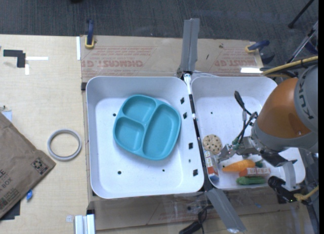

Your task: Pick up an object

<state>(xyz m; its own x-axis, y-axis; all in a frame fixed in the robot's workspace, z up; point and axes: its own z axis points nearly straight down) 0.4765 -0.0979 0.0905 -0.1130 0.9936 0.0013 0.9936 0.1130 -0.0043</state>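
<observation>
Jaws low in right bin [223, 101] on wooden bench [40, 96].

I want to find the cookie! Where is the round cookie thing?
The cookie lies in the right bin, near its left wall, just left of the gripper and above the orange carrot.

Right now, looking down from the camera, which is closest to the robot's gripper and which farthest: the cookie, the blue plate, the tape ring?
1. Cookie: in the right bin, just left of the gripper.
2. Blue plate: in the middle of the left bin, across the divider.
3. Tape ring: on the bench, beyond the left bin's far side.
</observation>
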